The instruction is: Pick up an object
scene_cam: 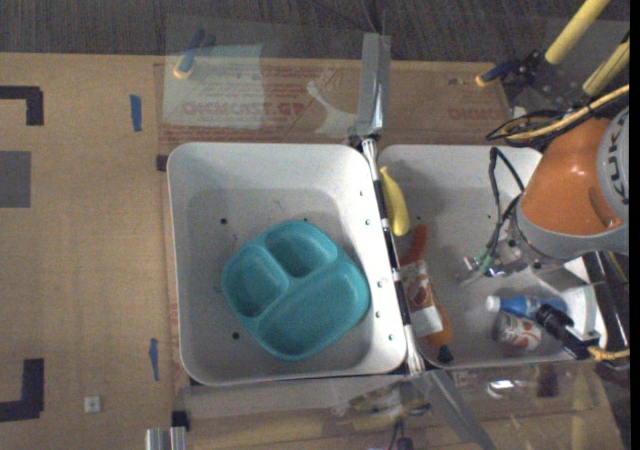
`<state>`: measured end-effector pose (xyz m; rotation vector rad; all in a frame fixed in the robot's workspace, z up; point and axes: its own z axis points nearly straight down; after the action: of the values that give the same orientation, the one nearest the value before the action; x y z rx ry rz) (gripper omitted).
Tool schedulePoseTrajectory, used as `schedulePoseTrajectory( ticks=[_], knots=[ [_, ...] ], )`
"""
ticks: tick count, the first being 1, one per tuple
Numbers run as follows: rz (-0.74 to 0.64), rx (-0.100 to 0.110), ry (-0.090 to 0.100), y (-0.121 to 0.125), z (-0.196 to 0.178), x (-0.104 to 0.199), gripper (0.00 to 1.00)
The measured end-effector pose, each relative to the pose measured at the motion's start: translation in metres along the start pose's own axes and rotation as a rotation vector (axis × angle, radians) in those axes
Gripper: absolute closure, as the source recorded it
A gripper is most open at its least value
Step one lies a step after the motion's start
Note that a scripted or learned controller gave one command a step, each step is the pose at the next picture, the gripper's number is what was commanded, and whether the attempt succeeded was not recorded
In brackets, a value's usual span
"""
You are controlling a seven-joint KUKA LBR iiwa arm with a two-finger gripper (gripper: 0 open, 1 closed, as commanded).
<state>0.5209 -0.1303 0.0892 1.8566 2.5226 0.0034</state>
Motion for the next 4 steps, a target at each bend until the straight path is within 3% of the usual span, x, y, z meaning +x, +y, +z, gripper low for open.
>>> schedulePoseTrajectory(
  ticks=[1, 2, 3, 4],
  knots=[
    [0.289, 0.009, 0.004, 0.075, -0.078, -0.015, 0.0],
    [-0.058, 0.009, 0.008, -0.039, -0.046, -0.046, 0.0],
    [-0.439, 0.003, 0.005, 0.022, -0.006, -0.046, 0.0],
    [-0.475, 0.006, 0.01, -0.057, -0.065, -0.046, 0.0]
  ],
)
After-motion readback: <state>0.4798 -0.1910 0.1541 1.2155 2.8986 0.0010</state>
